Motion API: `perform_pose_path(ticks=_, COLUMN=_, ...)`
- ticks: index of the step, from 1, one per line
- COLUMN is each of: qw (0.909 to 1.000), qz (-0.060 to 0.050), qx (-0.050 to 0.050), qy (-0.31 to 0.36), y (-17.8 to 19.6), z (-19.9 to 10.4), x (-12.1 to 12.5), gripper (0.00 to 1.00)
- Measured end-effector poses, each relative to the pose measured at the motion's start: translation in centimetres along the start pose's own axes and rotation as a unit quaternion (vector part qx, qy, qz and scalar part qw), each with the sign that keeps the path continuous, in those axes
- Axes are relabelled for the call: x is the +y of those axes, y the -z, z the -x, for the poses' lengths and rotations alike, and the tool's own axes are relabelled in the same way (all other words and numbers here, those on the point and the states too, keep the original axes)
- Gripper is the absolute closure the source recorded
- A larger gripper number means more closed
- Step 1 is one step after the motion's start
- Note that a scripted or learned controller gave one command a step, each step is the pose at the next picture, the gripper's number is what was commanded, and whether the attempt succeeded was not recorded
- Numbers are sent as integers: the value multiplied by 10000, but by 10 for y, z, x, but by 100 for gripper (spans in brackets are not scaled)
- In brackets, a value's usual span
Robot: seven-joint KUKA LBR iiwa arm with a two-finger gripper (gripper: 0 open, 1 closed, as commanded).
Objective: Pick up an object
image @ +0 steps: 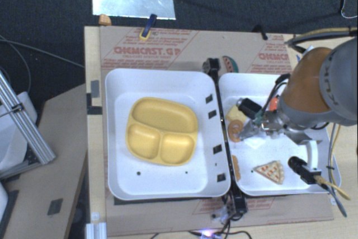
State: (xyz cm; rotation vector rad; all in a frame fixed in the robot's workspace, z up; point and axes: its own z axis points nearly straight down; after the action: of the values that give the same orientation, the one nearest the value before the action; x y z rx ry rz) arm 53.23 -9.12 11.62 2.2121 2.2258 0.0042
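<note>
The gripper is hanging low in the right bin, its opening impossible to tell, directly over a donut. Nothing is lifted yet; grasping and raising are remaining.

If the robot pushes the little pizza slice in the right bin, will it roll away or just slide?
Probably slide. The pizza slice lies flat on the right bin floor, and its triangle shape has no round side to roll on. It looks like a small toy, so it is likely light and stiff. Being so thin, it may be hard for the gripper to grab.
</note>
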Motion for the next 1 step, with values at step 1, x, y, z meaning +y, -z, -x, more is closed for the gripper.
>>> perform_pose_path(ticks=1, qw=10000, qz=-20, qx=4, qy=-29, y=8, z=48, x=-34, gripper=0)
